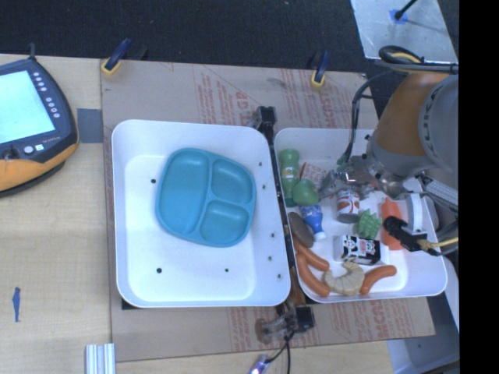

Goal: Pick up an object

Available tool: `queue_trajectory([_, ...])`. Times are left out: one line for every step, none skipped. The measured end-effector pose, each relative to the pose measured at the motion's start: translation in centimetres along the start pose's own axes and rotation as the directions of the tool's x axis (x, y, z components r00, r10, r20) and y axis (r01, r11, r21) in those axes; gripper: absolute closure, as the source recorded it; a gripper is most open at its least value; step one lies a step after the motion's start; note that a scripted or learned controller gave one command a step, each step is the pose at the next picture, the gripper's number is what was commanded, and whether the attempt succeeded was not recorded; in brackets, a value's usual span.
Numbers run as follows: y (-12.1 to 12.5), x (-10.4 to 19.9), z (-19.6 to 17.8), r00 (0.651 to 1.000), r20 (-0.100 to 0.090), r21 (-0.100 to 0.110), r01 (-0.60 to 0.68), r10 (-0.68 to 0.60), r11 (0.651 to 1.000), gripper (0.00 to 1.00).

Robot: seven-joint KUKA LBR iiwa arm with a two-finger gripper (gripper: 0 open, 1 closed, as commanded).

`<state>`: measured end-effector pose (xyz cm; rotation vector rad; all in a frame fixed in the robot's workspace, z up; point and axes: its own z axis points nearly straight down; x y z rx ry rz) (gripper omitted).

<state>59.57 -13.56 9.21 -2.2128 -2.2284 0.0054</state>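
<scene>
The right bin (pixel 421 285) holds several toy foods: a green bottle (pixel 289 164), a green pepper-like piece (pixel 306 192), a small blue and white bottle (pixel 314 221), a red and white can (pixel 348 204), a green leafy piece (pixel 368 224), a black and white carton (pixel 360 248), orange sausages (pixel 312 259) and a beige piece (pixel 347 280). My gripper (pixel 341 179) hangs low over the bin's back middle, just above the can and to the right of the green pepper-like piece. The wrist's dark hardware hides its tips.
The left bin (pixel 132 279) bears a blue divided plate (pixel 207 197). A control tablet (pixel 27 123) lies at the far left of the bench. Clamps (pixel 115 58) grip the cardboard's back edge. My arm's orange band (pixel 405 115) covers the right bin's back right corner.
</scene>
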Motion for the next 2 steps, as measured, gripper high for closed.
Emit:
queue_trajectory([0.0,-0.1,-1.0,1.0,0.0,0.002,0.002,-0.002,1.0,1.0])
queue_trajectory([-2.4,4.8,-15.1,1.0,-0.002,-0.003,-0.002,0.002,1.0,1.0])
